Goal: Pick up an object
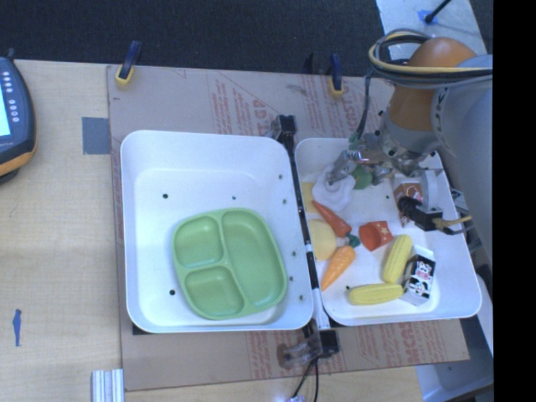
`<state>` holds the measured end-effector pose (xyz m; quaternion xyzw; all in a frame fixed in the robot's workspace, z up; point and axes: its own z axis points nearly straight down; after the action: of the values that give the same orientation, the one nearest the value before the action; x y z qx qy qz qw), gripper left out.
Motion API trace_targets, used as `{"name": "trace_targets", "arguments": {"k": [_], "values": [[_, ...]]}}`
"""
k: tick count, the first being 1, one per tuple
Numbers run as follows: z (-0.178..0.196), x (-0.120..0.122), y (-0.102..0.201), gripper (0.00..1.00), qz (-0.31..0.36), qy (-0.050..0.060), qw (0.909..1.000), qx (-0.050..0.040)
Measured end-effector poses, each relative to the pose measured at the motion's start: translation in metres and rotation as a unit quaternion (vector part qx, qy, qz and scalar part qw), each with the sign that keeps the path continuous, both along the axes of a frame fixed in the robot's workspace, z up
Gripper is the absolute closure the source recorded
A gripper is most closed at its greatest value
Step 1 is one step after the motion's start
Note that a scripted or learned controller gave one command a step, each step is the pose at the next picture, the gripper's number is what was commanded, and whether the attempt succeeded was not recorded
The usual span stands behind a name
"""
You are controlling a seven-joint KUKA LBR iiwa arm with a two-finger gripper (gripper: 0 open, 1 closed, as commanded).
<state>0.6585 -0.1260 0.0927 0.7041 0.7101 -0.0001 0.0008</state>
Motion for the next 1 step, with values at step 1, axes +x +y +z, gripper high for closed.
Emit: {"name": "trace_targets", "arguments": {"k": [1], "values": [[0.0005,-0.0005,-0.0651,0.0,-0.002,0.003,0.9999,0.0101]]}}
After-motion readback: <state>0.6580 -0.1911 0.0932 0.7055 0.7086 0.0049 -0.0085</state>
